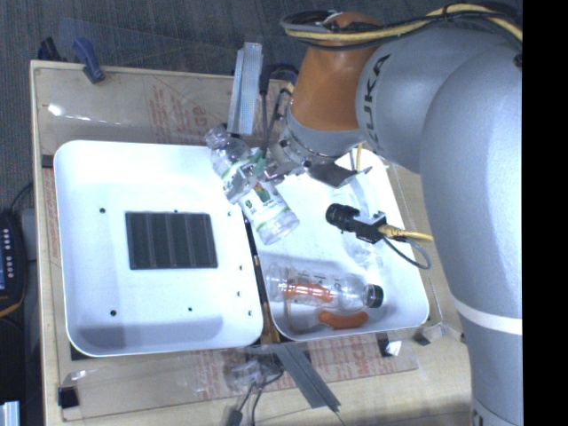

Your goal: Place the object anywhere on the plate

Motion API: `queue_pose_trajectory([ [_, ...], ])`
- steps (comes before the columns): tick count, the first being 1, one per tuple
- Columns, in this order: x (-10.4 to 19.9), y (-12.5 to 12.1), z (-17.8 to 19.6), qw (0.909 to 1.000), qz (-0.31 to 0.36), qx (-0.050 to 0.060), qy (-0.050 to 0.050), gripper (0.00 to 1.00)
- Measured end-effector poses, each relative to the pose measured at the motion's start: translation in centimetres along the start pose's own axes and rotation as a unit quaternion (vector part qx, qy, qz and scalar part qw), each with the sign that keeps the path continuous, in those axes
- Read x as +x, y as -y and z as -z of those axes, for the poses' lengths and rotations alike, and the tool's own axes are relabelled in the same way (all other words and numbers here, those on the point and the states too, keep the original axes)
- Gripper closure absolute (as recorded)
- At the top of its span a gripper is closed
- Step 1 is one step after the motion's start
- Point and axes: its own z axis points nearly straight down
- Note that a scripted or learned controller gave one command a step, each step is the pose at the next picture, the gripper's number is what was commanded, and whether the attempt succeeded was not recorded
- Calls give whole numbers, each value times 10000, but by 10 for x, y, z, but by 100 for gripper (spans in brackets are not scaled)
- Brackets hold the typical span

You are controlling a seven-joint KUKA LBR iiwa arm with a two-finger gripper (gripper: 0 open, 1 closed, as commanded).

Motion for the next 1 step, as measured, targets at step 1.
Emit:
queue_pose_trajectory([
  [1,0,0,0,10000,-1,-3,0,0],
])
